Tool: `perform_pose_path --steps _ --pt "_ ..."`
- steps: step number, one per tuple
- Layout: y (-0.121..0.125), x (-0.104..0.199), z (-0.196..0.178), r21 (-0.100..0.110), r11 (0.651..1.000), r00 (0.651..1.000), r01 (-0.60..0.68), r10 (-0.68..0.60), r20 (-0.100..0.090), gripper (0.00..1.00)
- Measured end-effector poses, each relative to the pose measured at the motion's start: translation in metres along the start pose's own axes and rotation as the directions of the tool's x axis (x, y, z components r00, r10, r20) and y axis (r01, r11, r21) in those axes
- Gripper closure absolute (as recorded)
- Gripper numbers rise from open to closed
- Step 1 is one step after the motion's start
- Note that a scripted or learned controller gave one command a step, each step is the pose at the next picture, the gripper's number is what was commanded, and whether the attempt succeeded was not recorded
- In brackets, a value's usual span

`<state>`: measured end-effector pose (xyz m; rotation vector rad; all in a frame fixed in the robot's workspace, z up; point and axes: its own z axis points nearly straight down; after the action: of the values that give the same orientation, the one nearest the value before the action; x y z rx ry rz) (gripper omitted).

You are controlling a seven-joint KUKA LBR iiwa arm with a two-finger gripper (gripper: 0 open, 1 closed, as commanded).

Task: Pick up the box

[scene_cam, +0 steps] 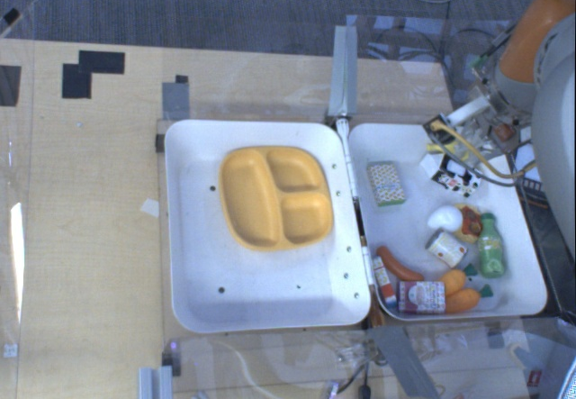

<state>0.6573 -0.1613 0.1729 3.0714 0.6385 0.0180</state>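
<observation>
Camera view is showing the two-finger gripper [453, 157] hovering over the far side of the shallow white right bin [407, 228] — open or closed, I cannot tell — while the small green-patterned box [387, 183] is lying flat near its left wall.

Bright, even overhead light; faint soft shadows in the left bin [193, 298]; a glare streak on the bench [16, 240]; slightly soft focus throughout.

Two shallow white plastic bins [193, 244] sit on the desk. One yellow three-compartment plastic tray [274, 196] lies in one bin. To the tray's right lie two boxes, a green-patterned cardboard box [387, 183] and a red-and-white carton [421, 297]; two orange carrot-shaped pieces [463, 301]; one green plastic bottle [490, 247]; one red sausage [399, 264]; and one white egg-shaped thing [444, 218].
</observation>
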Motion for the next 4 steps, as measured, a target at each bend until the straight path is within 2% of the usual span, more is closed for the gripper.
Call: perform_pose_path --steps 1,2,3,4 --pt "0.000 0.000 0.000 0.000 1.000 1.000 0.001 -0.001 0.000 0.00" --pt "-0.051 0.026 0.048 0.008 0.998 0.998 0.060 -0.060 0.008 0.00" --pt "-0.076 0.026 0.086 0.006 0.991 0.991 -0.136 0.136 0.006 0.00" --pt "-0.076 0.029 0.073 0.006 0.991 0.991 -0.133 0.133 -0.001 1.00"
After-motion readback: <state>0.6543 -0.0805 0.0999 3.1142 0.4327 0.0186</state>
